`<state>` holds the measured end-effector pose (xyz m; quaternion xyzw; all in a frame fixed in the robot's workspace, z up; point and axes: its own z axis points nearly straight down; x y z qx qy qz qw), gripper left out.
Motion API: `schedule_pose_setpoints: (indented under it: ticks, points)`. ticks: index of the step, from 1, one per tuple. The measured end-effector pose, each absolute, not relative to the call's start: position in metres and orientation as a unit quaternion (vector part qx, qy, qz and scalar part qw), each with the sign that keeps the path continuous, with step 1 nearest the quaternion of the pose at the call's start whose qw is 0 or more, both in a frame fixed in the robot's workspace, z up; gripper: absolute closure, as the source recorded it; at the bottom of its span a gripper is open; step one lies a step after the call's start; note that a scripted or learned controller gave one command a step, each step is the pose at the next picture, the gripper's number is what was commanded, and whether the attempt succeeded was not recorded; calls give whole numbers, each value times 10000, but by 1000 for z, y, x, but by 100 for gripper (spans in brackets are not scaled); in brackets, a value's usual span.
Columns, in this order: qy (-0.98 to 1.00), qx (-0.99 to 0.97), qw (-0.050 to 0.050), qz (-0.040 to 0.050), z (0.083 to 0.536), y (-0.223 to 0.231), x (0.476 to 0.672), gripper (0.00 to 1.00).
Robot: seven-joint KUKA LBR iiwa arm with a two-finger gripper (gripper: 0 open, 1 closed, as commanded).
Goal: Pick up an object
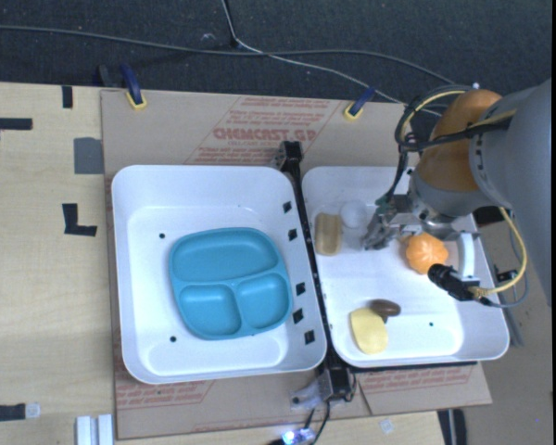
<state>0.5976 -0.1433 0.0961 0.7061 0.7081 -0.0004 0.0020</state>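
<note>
The right bin [463,341] holds an orange ball [425,251] at its right side, a tan block [328,234] by the left wall, a pale clear piece [354,214] behind it, and a yellow piece [369,331] with a small brown piece [385,309] on its top at the front. My gripper [380,231] reaches down into the right bin, between the pale clear piece and the orange ball. Its fingertips are low over the bin floor, just left of the orange ball. Nothing shows between them.
The left bin [139,202] carries a blue divided plate [229,280]. The grey arm with its orange band [459,146] and looped cables [500,267] hangs over the right bin's back right corner. A black divider [301,248] runs between the bins.
</note>
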Motion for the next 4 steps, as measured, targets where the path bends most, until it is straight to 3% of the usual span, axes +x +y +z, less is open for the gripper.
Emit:
schedule_pose_setpoints:
  ticks: [3,4]
  points:
    - [7078,7064,12,6,241,-133,614,100]
    - [7089,7053,-11,-3,243,-83,595,100]
